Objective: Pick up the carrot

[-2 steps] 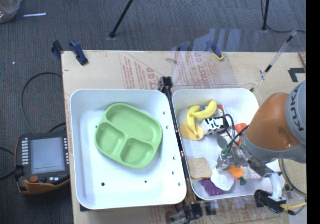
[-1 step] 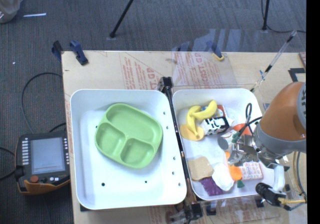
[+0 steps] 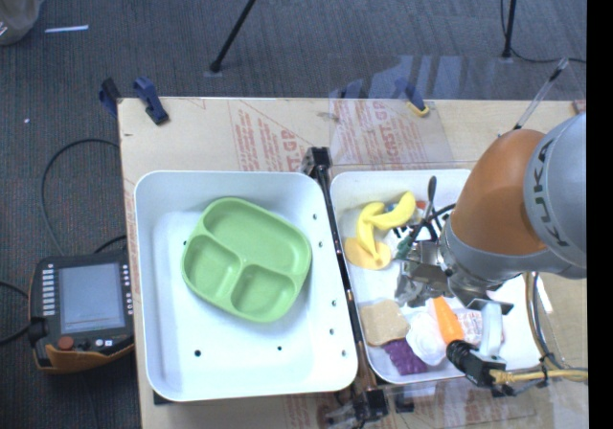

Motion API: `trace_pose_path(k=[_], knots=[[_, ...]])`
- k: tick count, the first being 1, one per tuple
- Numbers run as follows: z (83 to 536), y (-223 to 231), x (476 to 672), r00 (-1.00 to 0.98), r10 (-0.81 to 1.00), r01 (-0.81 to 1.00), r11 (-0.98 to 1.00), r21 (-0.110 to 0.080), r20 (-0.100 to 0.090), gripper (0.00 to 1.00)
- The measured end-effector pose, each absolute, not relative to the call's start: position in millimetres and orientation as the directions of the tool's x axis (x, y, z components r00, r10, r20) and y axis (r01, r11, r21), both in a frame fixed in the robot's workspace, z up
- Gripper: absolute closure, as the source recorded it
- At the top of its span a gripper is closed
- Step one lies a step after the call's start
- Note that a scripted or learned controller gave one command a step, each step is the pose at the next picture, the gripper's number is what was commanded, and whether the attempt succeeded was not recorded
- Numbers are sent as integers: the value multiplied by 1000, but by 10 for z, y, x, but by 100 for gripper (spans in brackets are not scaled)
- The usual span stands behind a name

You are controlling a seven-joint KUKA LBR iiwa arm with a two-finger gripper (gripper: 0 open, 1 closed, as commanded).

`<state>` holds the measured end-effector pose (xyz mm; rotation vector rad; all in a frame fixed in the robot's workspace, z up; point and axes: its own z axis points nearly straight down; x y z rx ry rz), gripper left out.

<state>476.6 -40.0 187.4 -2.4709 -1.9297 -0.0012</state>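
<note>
The carrot point(image 3: 446, 320) is a short orange piece lying in the right bin point(image 3: 350, 190), near its front, between a white lump and a pale packet. My gripper point(image 3: 420, 285) hangs low over the middle of that bin, just up and left of the carrot, its dark body close to the carrot's upper end. The grey wrist and orange band of the arm hide much of the bin's right half. Whether the carrot is in its grip I cannot make out.
Around the carrot lie a bread slice point(image 3: 384, 322), a purple item point(image 3: 406, 357), a white lump point(image 3: 424, 334) and yellow banana-like pieces point(image 3: 380, 222). The left bin point(image 3: 158, 226) holds a green divided plate point(image 3: 246, 259). A teach pendant point(image 3: 86, 307) lies on the floor at left.
</note>
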Motion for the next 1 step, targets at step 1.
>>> trace_pose_path(k=[1], knots=[[3573,-1019,4778,84,996,996,-84,5,-1,100]])
